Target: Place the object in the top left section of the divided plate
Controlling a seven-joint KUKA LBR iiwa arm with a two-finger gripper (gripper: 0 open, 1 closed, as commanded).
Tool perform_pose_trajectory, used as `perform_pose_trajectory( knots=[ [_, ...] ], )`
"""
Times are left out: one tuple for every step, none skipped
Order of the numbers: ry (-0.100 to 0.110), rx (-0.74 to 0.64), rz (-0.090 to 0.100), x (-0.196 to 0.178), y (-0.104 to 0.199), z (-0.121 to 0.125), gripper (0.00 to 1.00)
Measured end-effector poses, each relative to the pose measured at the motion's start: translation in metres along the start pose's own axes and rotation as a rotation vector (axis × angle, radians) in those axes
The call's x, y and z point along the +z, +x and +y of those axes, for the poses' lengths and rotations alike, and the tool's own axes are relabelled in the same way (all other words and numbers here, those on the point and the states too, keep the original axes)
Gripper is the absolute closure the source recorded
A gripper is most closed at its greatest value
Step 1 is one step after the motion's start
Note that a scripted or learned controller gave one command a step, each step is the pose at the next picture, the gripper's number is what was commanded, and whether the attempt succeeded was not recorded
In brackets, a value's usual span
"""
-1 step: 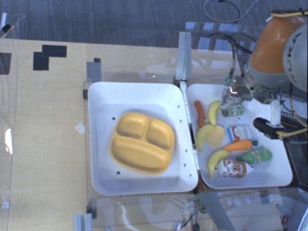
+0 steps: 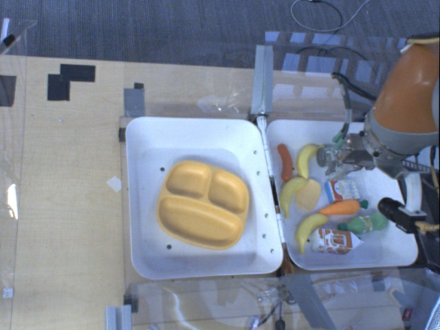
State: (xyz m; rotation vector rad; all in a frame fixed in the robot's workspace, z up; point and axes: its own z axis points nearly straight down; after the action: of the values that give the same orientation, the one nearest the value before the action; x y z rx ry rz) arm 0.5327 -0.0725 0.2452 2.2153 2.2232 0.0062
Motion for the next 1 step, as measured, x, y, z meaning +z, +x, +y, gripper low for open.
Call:
perform_pose_trajectory(
  knots=[
    [-0.003,-0.155,-0.004,-0.0137,-0.1014,0.0159,1.0]
  ],
)
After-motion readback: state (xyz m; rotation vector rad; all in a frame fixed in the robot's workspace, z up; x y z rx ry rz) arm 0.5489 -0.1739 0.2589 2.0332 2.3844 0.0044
